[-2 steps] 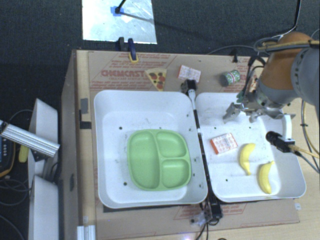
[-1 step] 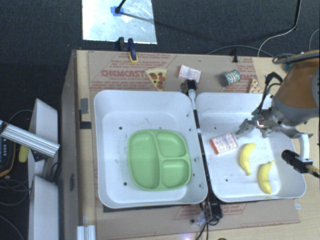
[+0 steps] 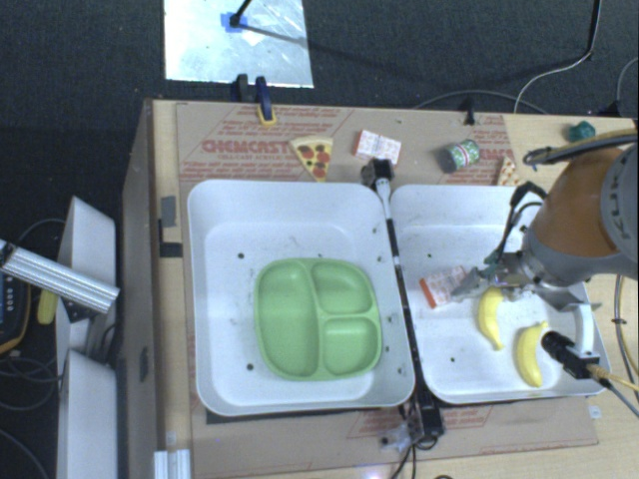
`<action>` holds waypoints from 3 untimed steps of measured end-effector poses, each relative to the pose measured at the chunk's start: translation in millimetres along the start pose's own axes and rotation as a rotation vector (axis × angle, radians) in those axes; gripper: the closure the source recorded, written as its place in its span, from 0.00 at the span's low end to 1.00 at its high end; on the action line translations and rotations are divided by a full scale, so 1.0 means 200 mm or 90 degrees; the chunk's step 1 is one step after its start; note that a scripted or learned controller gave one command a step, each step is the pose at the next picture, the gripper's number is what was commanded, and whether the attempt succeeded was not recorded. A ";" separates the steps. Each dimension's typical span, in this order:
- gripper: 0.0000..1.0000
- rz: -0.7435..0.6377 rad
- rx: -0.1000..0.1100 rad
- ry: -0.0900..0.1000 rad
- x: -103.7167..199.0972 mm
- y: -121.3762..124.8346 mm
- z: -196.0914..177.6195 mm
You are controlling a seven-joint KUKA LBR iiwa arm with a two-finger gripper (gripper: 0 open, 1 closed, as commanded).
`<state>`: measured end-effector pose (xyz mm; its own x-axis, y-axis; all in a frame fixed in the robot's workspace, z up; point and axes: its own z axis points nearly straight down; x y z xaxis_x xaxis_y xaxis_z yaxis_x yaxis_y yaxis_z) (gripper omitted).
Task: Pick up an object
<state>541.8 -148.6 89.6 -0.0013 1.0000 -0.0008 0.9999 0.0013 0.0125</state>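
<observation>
At the right bin's (image 3: 439, 208) near edge, 5 o'clock: two bananas (image 3: 489, 319), (image 3: 529, 355). Centre: gripper (image 3: 477, 282), finger spacing indistinct, cannot tell; orange-white packet (image 3: 442, 286) touching at 9 o'clock. Left bin (image 3: 220, 267): green divided plate (image 3: 318, 317). Beyond, 12 o'clock: pizza-slice toy (image 3: 314, 156), small can (image 3: 462, 155).

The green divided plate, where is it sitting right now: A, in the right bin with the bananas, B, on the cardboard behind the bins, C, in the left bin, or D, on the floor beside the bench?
C: the green divided plate lies flat inside the left bin, while the two bananas lie in the right bin.
</observation>
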 end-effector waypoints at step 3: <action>1.00 -0.001 0.006 0.000 0.07 -0.23 -0.38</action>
<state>494.7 -135.3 165.1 -0.0022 1.0000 -0.0004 1.0000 0.0022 0.0030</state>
